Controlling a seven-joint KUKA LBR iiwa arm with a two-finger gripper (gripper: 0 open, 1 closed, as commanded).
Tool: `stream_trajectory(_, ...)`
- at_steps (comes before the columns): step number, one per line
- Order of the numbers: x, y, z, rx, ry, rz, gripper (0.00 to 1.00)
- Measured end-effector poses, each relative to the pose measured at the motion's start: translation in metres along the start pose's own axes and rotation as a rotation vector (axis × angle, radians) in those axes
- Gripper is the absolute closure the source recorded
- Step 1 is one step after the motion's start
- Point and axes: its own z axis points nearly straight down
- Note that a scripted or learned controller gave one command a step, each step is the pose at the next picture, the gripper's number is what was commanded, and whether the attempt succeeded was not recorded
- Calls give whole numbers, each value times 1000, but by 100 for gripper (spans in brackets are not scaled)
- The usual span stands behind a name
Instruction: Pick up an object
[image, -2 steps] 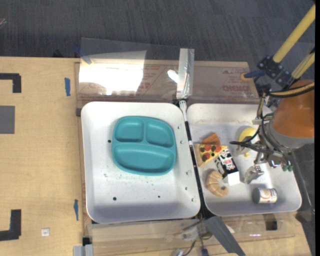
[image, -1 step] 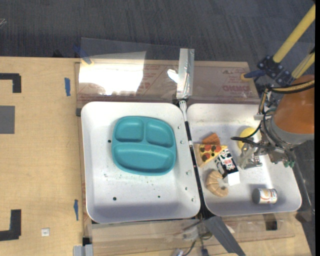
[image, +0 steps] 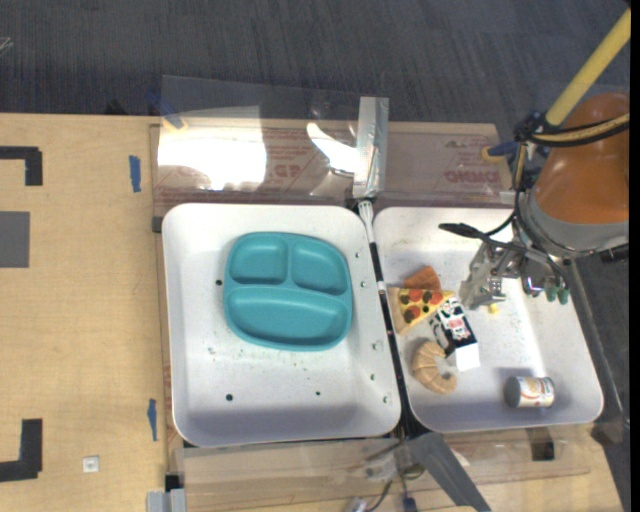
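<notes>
Well, from my remote seat I see the surface (image: 70, 300) carrying two white bins: the left bin (image: 190, 400) lies well to the left of the tool, and the right bin (image: 570, 350) sits under it. A teal divided plate (image: 288, 290) rests in the left bin, far from the tool. My arm (image: 585, 190) reaches in from the right, and the tool (image: 487, 285) hangs over the right bin's upper middle; I cannot tell how its jaws stand. Just left of it lies a pizza slice toy (image: 418, 297). Below and slightly left sits a black-and-white carton (image: 455, 330), touching a tan pastry (image: 434, 365). A small can (image: 529, 391) lies lower right, well apart.
</notes>
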Motion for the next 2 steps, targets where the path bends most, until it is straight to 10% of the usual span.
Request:
stream_trajectory(1,54,23,-5,3,11,488,100)
stream_trajectory(2,95,134,-41,-1,6,55,100)
